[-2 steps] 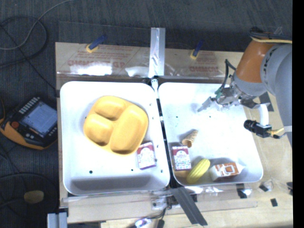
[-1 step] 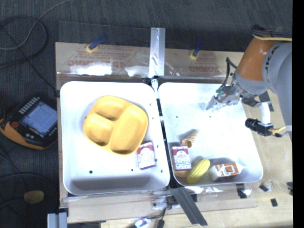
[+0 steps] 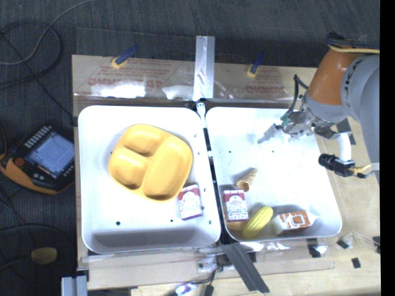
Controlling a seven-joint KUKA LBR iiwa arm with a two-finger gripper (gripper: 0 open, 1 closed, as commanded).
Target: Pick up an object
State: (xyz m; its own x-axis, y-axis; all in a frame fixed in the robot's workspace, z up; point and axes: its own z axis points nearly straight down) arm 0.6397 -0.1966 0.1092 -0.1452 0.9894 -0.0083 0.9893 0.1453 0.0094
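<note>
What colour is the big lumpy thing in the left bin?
Yellow. The lumpy thing shows clearly in the camera view.

Bright even overhead light, soft shadows (mild glare) — slightly grainy

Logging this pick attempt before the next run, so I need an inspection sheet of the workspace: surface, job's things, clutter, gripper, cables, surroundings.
Surface: two white bins side by side, left bin and right bin, on a bench.
Job's things: left bin holds a large yellow object and a small red-and-white carton. Right bin holds another red-and-white carton, a banana, an ice cream cone and an orange-and-white box, all near its front edge.
Clutter: two clamps, and, on a plastic sheet behind the bins.
Gripper: gripper over the right bin's back area, apart from the objects.
Cables: black cable on the floor, upper left.
Surroundings: orange handheld pendant left of the bench.
</note>
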